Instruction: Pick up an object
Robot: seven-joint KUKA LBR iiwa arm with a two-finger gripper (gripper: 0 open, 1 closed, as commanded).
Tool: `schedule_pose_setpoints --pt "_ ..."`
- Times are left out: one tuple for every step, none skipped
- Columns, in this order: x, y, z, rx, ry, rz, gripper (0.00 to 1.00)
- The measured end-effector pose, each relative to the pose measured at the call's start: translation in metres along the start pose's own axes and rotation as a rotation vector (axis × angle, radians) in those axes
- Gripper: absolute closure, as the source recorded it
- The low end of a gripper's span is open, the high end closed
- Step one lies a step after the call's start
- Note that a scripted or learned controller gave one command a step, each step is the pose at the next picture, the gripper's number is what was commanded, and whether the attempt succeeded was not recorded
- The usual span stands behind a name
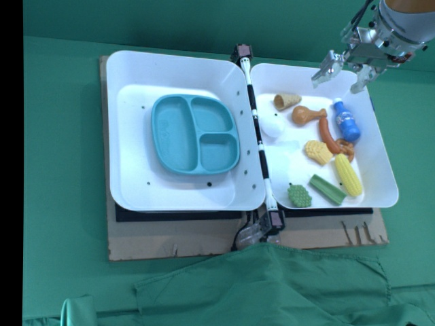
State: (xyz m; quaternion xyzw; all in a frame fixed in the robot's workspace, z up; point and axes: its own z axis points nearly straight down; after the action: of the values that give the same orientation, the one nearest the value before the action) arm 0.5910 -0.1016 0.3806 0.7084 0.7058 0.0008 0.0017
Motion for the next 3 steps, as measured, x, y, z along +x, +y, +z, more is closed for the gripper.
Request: schedule_pose_setpoints --pt "-0.067 0.010 0.081 0.007 -0.002 0.006 0.00" --pt "-0.043 0.020 0.112 0.003 -0.001 -0.001 0.00" --pt "-0.011 0.000 0.188 -0.007 -0.003 0.000 0.00"
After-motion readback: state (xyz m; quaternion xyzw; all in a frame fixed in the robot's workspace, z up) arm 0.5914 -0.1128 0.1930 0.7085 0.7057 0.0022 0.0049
